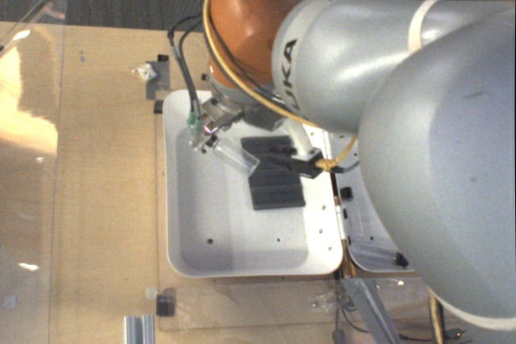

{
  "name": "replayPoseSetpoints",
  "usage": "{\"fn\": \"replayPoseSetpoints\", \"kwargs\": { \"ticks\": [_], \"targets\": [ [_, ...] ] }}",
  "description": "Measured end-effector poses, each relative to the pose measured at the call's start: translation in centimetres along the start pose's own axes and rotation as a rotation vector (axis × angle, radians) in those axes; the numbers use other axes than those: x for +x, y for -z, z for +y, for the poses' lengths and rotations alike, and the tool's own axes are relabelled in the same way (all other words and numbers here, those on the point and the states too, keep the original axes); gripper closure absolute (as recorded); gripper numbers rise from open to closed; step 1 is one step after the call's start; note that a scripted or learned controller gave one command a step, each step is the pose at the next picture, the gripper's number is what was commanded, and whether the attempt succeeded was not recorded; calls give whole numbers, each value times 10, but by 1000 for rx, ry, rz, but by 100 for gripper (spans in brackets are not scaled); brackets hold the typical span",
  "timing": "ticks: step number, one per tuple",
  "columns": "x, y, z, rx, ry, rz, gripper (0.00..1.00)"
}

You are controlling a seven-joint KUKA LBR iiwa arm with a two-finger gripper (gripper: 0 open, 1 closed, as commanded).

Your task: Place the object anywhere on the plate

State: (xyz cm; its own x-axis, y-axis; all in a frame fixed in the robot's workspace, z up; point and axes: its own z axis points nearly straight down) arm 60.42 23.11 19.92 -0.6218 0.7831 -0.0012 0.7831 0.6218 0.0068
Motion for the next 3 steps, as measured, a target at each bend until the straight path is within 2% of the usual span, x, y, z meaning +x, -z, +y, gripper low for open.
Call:
{"fn": "replayPoseSetpoints", "kwargs": {
  "ticks": [1,2,3],
  "targets": [
    [43,-85,-57,4,-349,1,100],
    [43,-6,-106,-1,-52,0,100],
    [20,36,-29,-1,240,-1,100]
  ]
}}
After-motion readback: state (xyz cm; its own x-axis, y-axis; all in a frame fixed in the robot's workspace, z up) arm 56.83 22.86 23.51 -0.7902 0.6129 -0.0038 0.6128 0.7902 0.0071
